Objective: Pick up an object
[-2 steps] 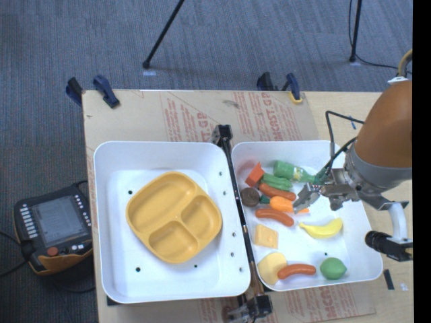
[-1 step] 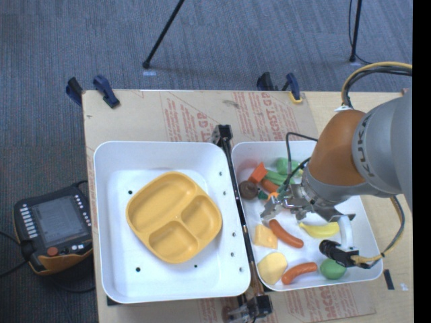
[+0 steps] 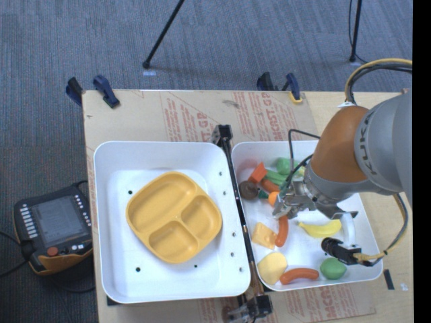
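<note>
The gripper [image 3: 286, 207] hangs low over the middle of the right bin [image 3: 367, 247], with toy foods scattered around it. Just below its tip lies a red chili [image 3: 282, 231], nearly upright, and a yellow cheese wedge [image 3: 264, 235] sits beside that to the left. A yellow banana [image 3: 320, 229] lies to the gripper's right. Above it are an orange carrot [image 3: 258, 173] and green pieces [image 3: 281, 167] (partly hidden by the arm). Farther below lie a pale yellow round [image 3: 272, 266], a red sausage [image 3: 300, 275] and a green lime [image 3: 332, 268].
</note>
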Motion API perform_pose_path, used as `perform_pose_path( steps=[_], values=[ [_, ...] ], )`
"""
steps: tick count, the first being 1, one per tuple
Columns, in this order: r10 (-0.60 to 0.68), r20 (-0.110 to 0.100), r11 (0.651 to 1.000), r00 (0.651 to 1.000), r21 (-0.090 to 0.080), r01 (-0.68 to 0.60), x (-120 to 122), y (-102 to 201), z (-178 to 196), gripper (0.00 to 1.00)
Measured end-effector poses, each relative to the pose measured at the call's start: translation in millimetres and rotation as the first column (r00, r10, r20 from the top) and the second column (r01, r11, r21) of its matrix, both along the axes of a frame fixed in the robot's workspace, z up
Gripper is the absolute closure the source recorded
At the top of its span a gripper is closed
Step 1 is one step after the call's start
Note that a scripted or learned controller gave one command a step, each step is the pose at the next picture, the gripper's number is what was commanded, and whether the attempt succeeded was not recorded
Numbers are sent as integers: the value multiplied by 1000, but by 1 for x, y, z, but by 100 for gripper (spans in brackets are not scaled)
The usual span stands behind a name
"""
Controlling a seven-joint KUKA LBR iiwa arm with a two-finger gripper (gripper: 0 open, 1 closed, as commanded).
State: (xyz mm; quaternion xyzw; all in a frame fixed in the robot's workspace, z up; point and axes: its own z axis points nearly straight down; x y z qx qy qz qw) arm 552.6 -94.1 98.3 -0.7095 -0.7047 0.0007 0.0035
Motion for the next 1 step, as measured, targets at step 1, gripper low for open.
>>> perform_pose_path(
  steps=[1],
  values=[
    [9,6,1000,1000,-3,-9,7,56,100,100]
  ],
)
